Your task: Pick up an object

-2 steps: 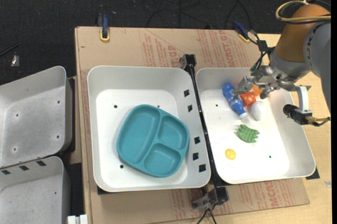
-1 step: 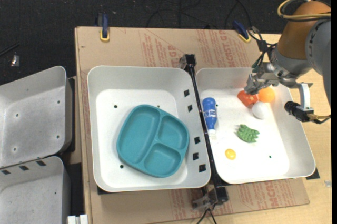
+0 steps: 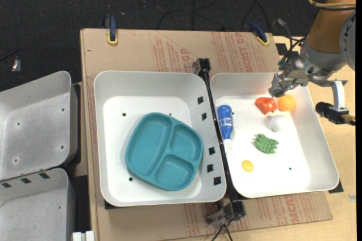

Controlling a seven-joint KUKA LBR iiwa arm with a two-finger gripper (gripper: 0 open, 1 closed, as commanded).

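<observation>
Arm: grey arm (image 3: 331, 36) with orange band reached in from the right, over the upper right corner of the right bin (image 3: 317, 138).
Gripper: gripper (image 3: 279, 89) hung low above the bin's back right area, just over the red and orange pieces.
Fingers: could not tell whether apart or together; tips were dark and blurred against the bin wall. Nothing seen between them.
Red object: small red object (image 3: 264, 104) lay on the bin floor directly beneath and slightly left of the gripper.
Orange ball: orange ball (image 3: 287, 103) sat touching or just beside the red object, on its right.
White ball: white ball (image 3: 276, 122) rested just in front of those two, hard to see against the white floor.
Green object: green leafy object (image 3: 266, 143) lay near the bin's middle, apart from the cluster.
Yellow object: small yellow object (image 3: 247, 166) sat toward the front left of the bin, alone.
Blue bottle: blue bottle (image 3: 225, 121) lay along the bin's left wall, white cap toward the front.
Left bin: left bin (image 3: 113, 121) held a teal divided tray (image 3: 164, 151), tilted askew.
Crowding: red, orange and white pieces were bunched close together under the gripper.
</observation>
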